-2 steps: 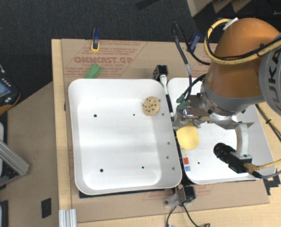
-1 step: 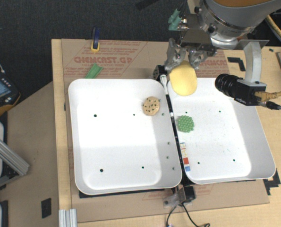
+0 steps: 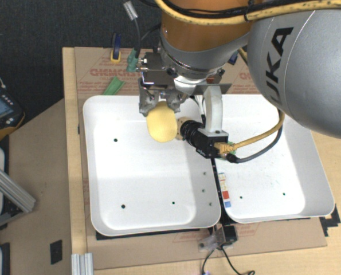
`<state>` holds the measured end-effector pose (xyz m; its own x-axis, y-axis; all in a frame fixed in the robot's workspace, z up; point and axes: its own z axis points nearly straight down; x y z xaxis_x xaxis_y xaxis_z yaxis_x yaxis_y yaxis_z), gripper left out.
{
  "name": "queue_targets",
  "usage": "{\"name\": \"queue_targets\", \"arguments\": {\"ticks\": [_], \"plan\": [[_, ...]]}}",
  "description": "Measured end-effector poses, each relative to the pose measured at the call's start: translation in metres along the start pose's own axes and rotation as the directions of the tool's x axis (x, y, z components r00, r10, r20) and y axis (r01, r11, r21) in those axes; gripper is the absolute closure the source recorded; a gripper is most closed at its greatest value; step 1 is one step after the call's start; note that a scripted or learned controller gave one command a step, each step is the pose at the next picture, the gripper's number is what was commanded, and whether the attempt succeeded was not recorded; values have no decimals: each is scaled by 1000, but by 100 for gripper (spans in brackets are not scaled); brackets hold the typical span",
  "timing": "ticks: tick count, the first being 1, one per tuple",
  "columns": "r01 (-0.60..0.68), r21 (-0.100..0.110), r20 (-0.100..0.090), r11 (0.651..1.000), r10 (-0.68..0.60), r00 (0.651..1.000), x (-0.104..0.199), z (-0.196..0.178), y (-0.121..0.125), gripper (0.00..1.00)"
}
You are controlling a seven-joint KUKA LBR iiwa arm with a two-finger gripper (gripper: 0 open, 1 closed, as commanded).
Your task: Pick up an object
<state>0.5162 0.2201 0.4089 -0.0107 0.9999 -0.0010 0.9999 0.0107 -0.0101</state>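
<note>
While the gripper [image 3: 160, 103] straddles it, the yellow ball [image 3: 162, 125] sits pinched between the fingers, just beneath the wrist.

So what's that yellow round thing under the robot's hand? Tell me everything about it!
The yellow thing is a pale, creamy-yellow lump, rounded like an egg or a small lemon, smooth and matte with no markings. It sits in the left bin, near its back right part, close to where the two bins meet. The gripper is right over its top, with grey finger parts against its upper edge. Whether it is lifted or resting on the bin floor can't be told.
</note>
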Motion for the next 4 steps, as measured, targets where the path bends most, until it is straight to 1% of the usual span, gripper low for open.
{"name": "queue_targets", "arguments": {"ticks": [1, 2, 4], "plan": [[-17, -27, -6, 999, 17, 1000, -76, -135, -9, 100], [-9, -14, -1, 1000, 9, 1000, -70, -137, -9, 100], [-7, -20, -2, 1000, 7, 1000, -69, -157, -8, 100]]}}
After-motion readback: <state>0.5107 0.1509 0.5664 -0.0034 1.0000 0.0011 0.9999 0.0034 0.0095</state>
